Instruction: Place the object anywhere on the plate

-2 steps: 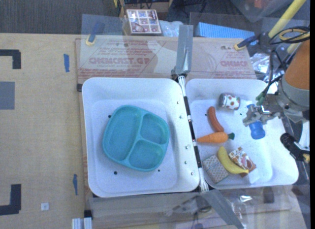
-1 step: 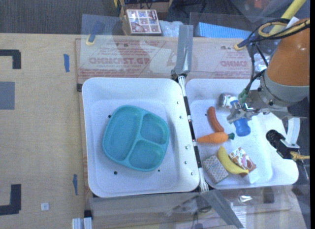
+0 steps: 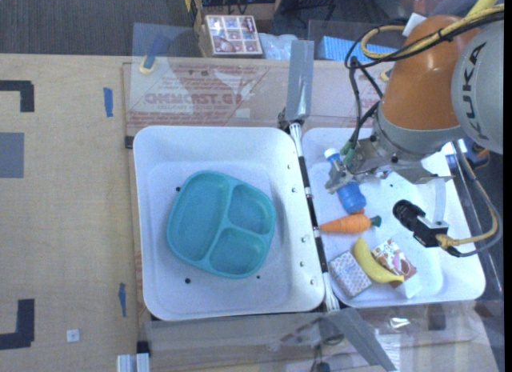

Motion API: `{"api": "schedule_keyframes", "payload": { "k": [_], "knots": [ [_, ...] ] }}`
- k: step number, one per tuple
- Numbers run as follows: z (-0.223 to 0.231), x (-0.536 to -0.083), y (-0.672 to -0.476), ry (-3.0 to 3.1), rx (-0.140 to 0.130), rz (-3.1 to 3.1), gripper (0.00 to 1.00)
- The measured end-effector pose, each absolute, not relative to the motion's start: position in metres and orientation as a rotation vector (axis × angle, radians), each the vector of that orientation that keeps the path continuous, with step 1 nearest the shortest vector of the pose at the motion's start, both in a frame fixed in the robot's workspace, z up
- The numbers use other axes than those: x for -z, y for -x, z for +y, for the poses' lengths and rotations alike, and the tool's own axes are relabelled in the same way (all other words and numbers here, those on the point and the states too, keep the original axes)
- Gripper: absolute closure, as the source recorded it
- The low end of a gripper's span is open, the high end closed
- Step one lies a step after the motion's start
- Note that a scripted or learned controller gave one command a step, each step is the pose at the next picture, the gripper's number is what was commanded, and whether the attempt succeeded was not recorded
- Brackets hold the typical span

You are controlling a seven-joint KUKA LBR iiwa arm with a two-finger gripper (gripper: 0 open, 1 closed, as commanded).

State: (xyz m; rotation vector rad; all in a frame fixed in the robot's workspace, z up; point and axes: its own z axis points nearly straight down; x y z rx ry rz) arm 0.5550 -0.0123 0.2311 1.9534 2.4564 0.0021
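Camera view: the gripper (image 3: 342, 172) hangs over the right bin (image 3: 472, 282); I cannot tell how wide it is. A blue bottle (image 3: 350, 196) lies just under it. Go straight down, squeeze gently, then carry it to the teal plate (image 3: 221, 223).

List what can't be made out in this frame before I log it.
- Gripper, camera view: the arm's wrist covers it from above, so whether it grips the blue bottle is unclear.
- Right bin: the arm hides its far corner.
- Snack packets beside the banana: print too small to read.
- Plate in the left bin: fully in view, three compartments, nothing on it.
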Motion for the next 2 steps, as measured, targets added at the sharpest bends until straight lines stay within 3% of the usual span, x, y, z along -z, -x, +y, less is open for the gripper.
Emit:
{"api": "schedule_keyframes", "payload": {
  "k": [1, 2],
  "knots": [
    [0.072, -0.185, -0.576, -1.57, 0.001, 2.723, 1.0],
    [0.112, -0.136, -0.565, -1.305, 0.001, 2.859, 1.0]
  ]
}}
